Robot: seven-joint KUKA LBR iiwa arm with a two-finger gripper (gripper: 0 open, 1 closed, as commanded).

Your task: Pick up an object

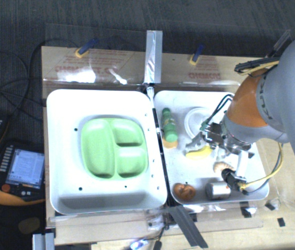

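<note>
Right bin [252,95], contents: my gripper [202,139], low over a yellow object [198,151] at centre, finger state not discernible; green bottle [168,125] along the left wall; brown ball [184,191] and grey cylinder [218,190] at the near edge. Left bin [64,108]: green divided tray [114,146].
</note>
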